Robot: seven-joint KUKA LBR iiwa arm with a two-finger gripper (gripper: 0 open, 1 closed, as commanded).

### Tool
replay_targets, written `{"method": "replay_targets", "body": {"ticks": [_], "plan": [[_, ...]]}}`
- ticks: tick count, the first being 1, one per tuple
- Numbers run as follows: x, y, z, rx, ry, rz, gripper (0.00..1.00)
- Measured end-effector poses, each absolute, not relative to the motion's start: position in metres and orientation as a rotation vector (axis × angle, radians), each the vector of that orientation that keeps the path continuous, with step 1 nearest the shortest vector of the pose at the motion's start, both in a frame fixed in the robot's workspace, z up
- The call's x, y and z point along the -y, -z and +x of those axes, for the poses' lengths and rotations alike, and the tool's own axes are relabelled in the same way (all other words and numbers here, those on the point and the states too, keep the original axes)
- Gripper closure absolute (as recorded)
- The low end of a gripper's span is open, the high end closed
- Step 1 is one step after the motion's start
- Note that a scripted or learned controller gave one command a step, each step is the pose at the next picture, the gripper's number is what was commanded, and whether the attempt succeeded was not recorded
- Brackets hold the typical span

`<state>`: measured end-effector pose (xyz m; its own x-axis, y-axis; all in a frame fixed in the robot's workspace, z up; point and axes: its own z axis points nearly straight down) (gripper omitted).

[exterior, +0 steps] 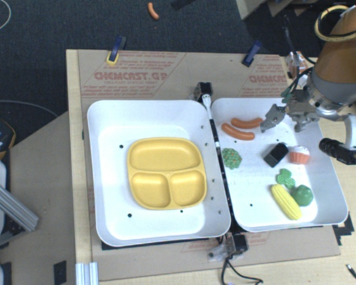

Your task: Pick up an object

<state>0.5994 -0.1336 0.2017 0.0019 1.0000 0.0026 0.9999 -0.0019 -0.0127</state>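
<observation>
Arm: you see it reaching in from the right, its orange band at the upper right, over the far right corner of the right bin [338,202].
Gripper: your gripper [285,119] hangs above the far part of the right bin; its fingers stand apart and nothing sits between them.
Sausages: two orange sausages [242,127] lie near the far left corner of the right bin, just left of the gripper, one behind the other.
Black block: a small black block [276,154] sits near the middle of the right bin, below the gripper.
Cupcake: a pink and white toy cupcake [299,155] lies just right of the black block.
Round green piece: it [231,157] rests against the left edge of the right bin.
Corn: a yellow corn cob [285,200] lies near the front right corner, beside green vegetables [296,187].
Left bin: the left bin [107,129] carries a yellow divided plate [166,172] at its middle.
</observation>
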Motion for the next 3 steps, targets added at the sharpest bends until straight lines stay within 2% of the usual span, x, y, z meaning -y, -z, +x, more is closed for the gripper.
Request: {"method": "replay_targets", "body": {"ticks": [1,2,3], "plan": [[0.134,-0.208,0.602,2.22,0.0,-2.22,0.0],[0.138,-0.152,0.592,2.216,-0.006,-2.218,0.0],[0.138,-0.098,0.602,2.231,0.002,-2.228,0.0]]}}
